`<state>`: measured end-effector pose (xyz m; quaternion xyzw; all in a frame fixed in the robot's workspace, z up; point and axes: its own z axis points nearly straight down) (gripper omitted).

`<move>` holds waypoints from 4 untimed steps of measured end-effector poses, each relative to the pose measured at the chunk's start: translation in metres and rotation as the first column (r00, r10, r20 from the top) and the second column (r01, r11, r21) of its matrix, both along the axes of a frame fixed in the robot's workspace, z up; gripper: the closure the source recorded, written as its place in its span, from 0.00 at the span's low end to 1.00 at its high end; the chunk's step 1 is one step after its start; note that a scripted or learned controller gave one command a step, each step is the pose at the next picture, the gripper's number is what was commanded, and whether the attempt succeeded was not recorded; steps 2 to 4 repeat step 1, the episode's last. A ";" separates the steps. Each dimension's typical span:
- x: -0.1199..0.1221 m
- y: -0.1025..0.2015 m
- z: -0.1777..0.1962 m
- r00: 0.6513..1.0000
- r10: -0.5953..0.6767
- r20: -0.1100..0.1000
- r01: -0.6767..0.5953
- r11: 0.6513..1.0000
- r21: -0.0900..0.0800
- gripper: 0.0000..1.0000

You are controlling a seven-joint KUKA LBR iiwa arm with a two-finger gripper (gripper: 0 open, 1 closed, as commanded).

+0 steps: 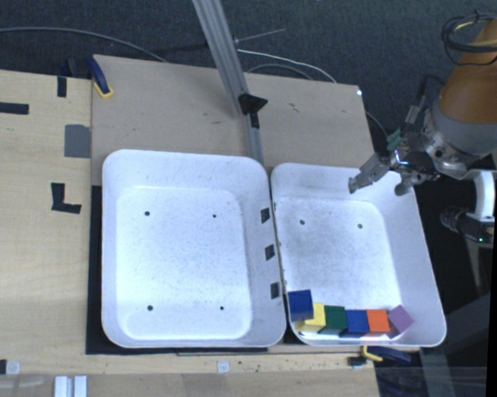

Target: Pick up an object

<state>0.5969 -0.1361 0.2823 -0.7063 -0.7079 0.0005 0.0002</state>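
Observation:
A row of small blocks lies along the front wall of the right bin [414, 237]: a blue block [300, 303], a yellow block [312, 322], a green block [334, 317], another blue block [357, 321], an orange block [377, 320] and a purple block [400, 318]. My gripper [382, 181] hangs over the bin's far right corner, well away from the blocks. Its two dark fingers are spread apart and nothing sits between them, so it is open.
The left bin [112, 227] lies beside the right one, and small black tabs sit on the rims where they meet. A slanted metal pole [224, 45] rises behind the bins. A blue and yellow clamp [386, 355] sits at the right bin's front edge.

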 end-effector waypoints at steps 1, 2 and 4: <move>-0.070 0.039 -0.030 1.000 -0.001 -0.007 0.001 1.000 0.003 0.00; -0.070 0.039 -0.030 1.000 -0.001 -0.007 0.001 1.000 0.003 0.00; -0.070 0.039 -0.030 1.000 -0.001 -0.007 0.001 1.000 0.003 0.00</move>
